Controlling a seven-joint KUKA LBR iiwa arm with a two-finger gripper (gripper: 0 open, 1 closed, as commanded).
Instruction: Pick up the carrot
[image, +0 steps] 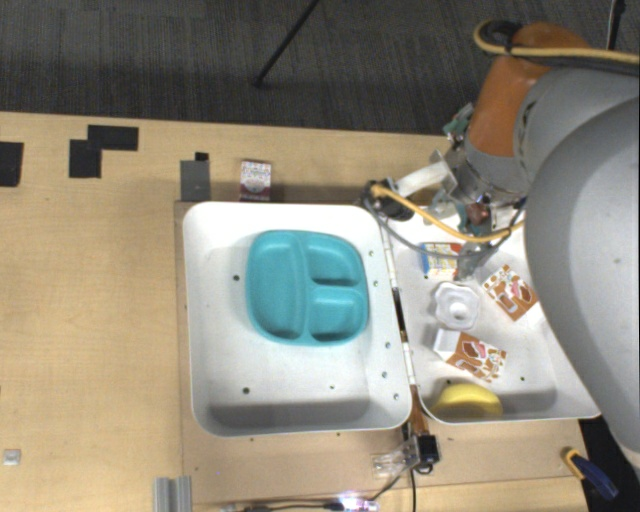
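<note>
Carrot: not discernible in right bin (540, 400) | likely light, stiff, smooth; grasp mid-length | gripper (462, 262): state cannot be told

One fixed camera, above the bench (90, 300), looking down aslant, both white bins (290, 410) in frame, arm (580, 200) entering right

nothing here can be read. the two orange packets (492, 325) in the right bin (530, 395) carry printed pictures, and the small box (256, 178) on the desk (90, 300) has a pattern, all too blurred to make out.
</note>
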